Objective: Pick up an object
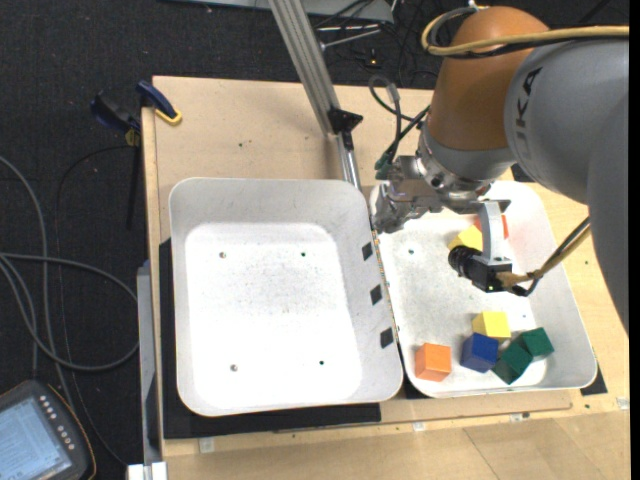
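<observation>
Blocks (pixel 487 348), matte cubes, clustered in glossy right bin (pixel 570 298).

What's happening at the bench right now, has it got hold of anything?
The grey arm is reaching in over the right bin, with its gripper low near that bin's upper left corner. I can't tell whether anything is in it. The blocks lie loose in the right bin: an orange block, a blue block, a yellow block and two green blocks grouped near its front edge. The left bin sits beside it.
</observation>
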### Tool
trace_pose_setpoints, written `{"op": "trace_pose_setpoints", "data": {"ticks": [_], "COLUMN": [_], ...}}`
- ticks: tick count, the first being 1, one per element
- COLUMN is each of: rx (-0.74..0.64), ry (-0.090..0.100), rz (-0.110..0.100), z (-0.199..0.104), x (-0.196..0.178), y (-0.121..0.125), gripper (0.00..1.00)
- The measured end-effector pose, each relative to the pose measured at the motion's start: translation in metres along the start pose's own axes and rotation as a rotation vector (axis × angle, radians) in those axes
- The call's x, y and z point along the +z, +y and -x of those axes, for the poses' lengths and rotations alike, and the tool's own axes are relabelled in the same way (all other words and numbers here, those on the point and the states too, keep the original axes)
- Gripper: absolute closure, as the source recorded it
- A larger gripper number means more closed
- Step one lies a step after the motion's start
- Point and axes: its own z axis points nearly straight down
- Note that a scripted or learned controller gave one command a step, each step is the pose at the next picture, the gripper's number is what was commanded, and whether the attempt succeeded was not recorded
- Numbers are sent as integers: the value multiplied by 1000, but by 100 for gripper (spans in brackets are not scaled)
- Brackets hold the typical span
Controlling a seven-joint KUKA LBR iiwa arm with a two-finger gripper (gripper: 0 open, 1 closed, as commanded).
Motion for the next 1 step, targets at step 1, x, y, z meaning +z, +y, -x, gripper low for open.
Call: {"op": "trace_pose_setpoints", "data": {"ticks": [1], "rx": [1], "ry": [-1], "rz": [-1], "z": [-45], "x": [16], "y": [9], "gripper": [100]}}
